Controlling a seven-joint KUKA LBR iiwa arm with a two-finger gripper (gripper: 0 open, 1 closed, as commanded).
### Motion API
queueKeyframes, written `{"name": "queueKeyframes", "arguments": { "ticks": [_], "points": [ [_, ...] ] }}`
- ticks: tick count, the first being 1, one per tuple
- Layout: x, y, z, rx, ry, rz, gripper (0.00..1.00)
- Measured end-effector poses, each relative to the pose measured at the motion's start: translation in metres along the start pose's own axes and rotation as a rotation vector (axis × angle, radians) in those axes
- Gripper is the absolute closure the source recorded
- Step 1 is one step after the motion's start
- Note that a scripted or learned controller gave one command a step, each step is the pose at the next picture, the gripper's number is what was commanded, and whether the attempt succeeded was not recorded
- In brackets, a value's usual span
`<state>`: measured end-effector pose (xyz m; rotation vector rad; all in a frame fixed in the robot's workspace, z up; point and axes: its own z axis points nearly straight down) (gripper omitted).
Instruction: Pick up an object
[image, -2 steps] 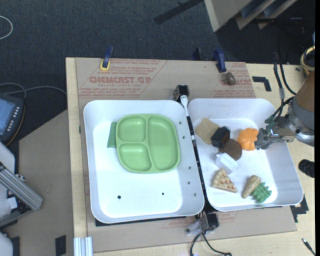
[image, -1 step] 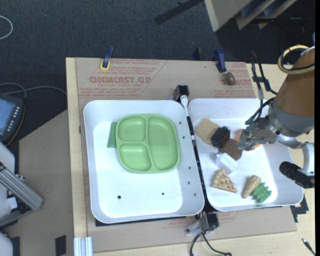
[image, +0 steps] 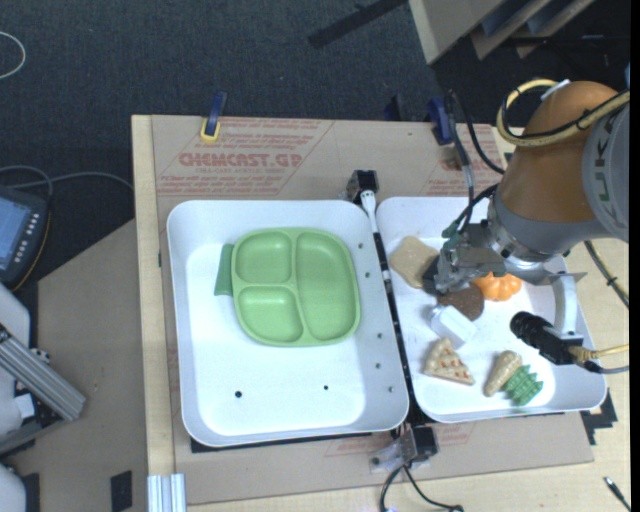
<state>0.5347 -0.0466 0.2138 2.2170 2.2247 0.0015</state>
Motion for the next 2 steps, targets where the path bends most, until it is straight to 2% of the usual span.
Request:
{"name": "queueKeyframes", "arguments": {
  "ticks": [1,2],
  "points": [
    [0.051,0.015,-0.006,-0.002,0.001,-0.003,1.0],
    [0.048,-0.004,-0.009,0.005,0.001,0.005,1.0]
  ]
}}
